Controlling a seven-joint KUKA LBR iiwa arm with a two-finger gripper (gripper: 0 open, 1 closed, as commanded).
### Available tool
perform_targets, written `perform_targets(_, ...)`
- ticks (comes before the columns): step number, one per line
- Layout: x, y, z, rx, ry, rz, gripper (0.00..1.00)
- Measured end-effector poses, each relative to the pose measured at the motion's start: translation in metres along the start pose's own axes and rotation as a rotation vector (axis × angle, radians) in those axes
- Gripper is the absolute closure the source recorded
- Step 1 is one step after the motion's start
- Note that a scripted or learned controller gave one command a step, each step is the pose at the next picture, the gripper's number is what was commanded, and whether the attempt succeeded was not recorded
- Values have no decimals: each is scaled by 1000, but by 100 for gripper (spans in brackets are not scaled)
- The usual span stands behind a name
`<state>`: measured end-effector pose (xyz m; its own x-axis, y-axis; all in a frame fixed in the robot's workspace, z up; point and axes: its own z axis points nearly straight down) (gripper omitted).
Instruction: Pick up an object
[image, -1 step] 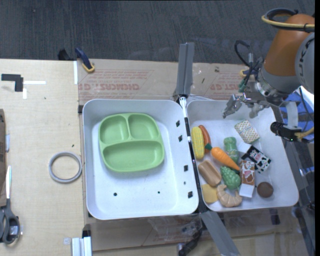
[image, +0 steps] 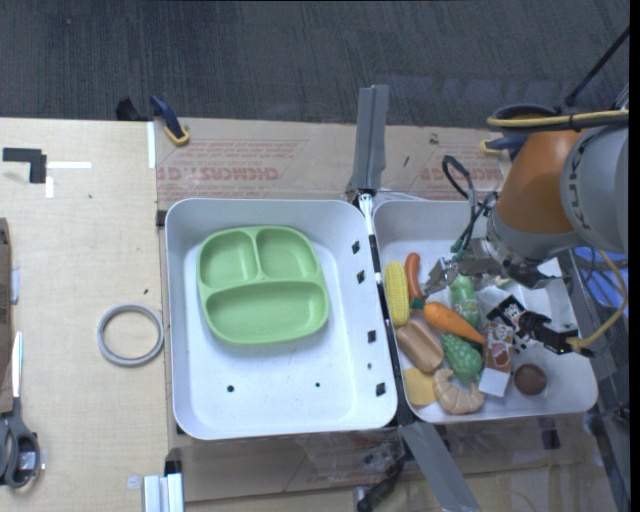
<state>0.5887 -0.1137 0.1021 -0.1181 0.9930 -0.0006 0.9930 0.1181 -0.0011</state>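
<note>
From my remote station I saw the arm reaching in from the right, its orange band above the wrist, with the pincer lowered into the right bin near its upper left part. I could not tell whether the pincer was released or clenched, and nothing was clearly between its tips. The things to pick lay crowded in that right bin: a corn cob along the left wall, a carrot just beside it, a hot dog bun below, a dark green vegetable, a croissant near the front edge, and a brown ball toward the right. The pincer sat just above the carrot and beside the corn cob. The left bin held a green divided plate. On the bench, left of the bins, lay a grey ring and a pair of scissors.
</note>
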Motion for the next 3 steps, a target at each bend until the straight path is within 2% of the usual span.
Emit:
perform_targets(1, -1, 0, -7, 2, 0, 3, 100)
perform_targets(2, 46, 54, -144, 1, -1, -120, 100)
perform_targets(3, 25, 74, -88, 1, 0, -387, 100)
